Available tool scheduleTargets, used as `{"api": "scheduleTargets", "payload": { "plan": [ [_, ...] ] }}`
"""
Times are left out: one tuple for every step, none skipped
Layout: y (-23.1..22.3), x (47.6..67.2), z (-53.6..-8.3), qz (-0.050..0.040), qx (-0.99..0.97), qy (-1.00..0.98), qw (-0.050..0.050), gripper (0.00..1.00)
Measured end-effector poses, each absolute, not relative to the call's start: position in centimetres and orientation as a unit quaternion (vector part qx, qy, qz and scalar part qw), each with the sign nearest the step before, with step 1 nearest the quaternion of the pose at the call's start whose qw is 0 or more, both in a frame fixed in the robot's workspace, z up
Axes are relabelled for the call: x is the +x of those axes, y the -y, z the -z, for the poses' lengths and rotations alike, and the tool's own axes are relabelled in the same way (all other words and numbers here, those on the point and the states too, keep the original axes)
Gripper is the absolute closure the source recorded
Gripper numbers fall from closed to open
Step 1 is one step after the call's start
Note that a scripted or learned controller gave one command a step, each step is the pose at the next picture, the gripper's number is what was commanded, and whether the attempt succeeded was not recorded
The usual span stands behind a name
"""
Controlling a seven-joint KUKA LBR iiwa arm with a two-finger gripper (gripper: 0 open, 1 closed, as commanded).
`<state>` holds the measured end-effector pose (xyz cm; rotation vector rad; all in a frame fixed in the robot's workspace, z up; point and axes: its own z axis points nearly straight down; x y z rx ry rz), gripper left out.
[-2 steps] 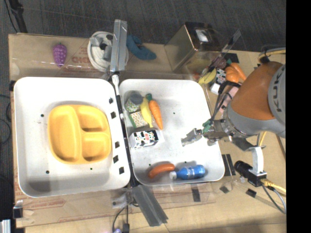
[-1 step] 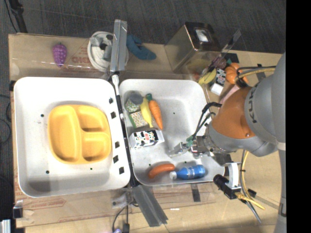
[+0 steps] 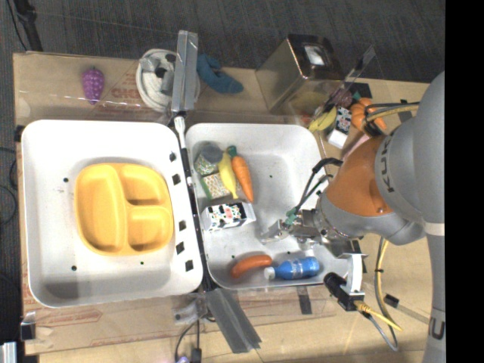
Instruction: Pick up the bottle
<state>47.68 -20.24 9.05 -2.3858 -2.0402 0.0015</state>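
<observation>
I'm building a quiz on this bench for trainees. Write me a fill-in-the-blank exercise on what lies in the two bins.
1. The blue bottle lies on its side in the ____ bin.
2. The yellow tray has ____ compartments.
3. Directly left of the bottle lies a sausage coloured ____.
4. The carrot lies beside a yellow ____.

Missing words: right; three; orange-red; banana
</observation>
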Motion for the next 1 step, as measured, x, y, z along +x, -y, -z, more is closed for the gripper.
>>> {"api": "scheduleTargets", "payload": {
  "plan": [
    [20.54, 47.65, -9.06, -0.0006, -0.776, 0.63, 0.0, 0.0]
  ]
}}
